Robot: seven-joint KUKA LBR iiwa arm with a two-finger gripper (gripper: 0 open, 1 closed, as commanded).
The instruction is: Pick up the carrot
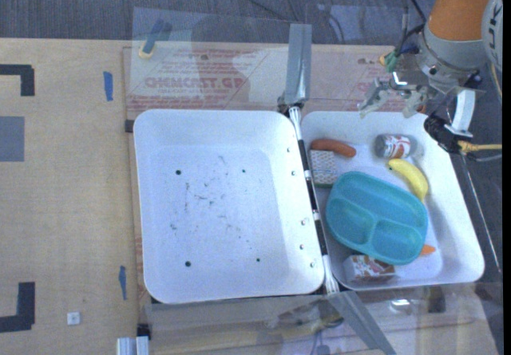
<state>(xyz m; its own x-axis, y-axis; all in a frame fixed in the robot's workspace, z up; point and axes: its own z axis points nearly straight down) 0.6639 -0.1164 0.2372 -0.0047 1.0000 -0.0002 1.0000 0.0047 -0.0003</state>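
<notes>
Pale wood desk (pixel 64 210) carries two white bins; the right bin (pixel 467 218) holds the clutter. Only an orange tip of the carrot (pixel 429 250) peeks out from under the blue tray (pixel 377 216) at its near right edge. A good grasp likely means coming in low beside the tray. The end effector (pixel 393 96) hovers over the bin's far rim, fingers spread wide, holding nothing, wrist angled down.

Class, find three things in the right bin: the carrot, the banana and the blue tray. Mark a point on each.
carrot (pixel 429 250), camera view, on the orange tip peeking out from under the tray.
banana (pixel 409 176), camera view, on its yellow middle.
blue tray (pixel 375 216), camera view, on the ridge between compartments.
</notes>
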